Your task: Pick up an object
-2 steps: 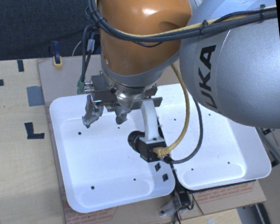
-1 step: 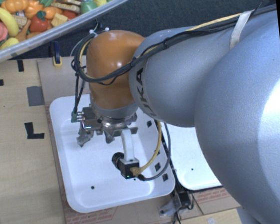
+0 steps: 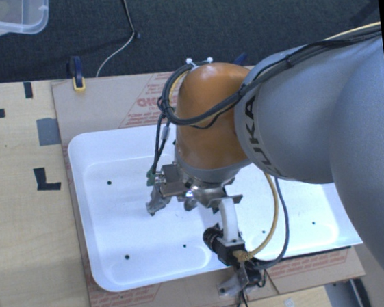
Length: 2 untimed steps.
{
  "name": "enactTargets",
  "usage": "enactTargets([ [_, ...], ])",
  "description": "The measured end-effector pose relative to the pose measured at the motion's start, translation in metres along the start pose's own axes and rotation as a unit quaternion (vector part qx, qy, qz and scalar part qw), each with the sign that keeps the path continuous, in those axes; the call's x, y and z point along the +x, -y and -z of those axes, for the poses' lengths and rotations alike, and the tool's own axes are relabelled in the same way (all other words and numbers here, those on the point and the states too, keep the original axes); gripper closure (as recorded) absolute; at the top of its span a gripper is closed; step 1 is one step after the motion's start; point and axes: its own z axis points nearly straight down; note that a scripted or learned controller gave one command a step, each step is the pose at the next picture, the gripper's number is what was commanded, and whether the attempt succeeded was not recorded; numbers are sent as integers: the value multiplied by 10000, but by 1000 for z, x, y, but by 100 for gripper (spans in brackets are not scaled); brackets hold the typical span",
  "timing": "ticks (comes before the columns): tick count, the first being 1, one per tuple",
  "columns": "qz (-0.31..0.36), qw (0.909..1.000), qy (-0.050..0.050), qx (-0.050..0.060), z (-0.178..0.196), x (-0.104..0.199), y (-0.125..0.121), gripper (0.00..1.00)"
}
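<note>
The grey arm [image 3: 312, 115] overhangs the one visible white bin [image 3: 115, 261]; its gripper [image 3: 158, 203] hangs mid-bin, grip state unclear.

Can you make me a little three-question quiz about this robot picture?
1. True or false: the orange band sits above the robot's wrist.
2. What colour is the bin under the arm? A) blue B) white C) green
3. Fill in: the arm reaches in from the picture's ____ side.

Key: 1 true; 2 B; 3 right.
</note>
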Motion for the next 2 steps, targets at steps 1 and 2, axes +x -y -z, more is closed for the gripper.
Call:
enactTargets([
  [1,-12,10000,-3,-27,14,-87,-3,100],
  [2,72,9999,-46,-104,145,-31,-3,100],
])
